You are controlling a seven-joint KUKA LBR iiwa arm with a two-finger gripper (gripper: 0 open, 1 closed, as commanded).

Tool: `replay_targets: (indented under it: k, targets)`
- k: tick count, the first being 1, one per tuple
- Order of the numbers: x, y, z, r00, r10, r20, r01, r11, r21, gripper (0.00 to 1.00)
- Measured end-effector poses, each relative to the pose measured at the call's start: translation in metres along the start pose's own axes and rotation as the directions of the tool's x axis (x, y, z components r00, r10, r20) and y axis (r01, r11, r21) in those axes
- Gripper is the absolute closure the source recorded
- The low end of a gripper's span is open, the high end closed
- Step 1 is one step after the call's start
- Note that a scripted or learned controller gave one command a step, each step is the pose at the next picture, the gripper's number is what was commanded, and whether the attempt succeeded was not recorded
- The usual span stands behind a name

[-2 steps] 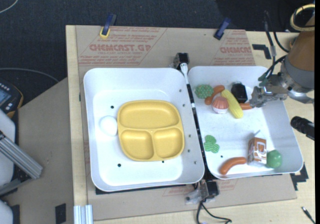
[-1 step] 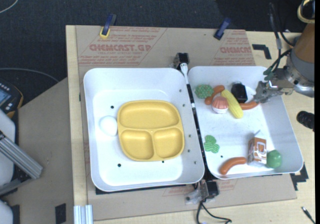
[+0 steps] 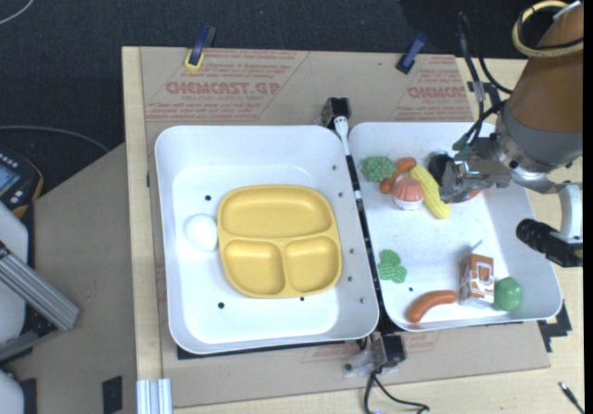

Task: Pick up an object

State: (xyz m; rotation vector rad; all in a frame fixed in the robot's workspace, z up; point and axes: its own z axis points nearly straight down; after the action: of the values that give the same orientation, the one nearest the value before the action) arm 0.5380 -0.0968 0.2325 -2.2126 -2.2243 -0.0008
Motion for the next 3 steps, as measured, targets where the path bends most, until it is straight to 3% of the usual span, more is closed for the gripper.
replay_targets:
  k: [2, 3]
  targets:
    - [0.076, -0.018, 0.000, 1.000, 0.002, 0.001, -0.002, 1.000, 0.001, 1.00]
    - [0.077, -0.021, 0.015, 1.000, 0.005, 0.003, -0.005, 1.000, 0.002, 1.00]
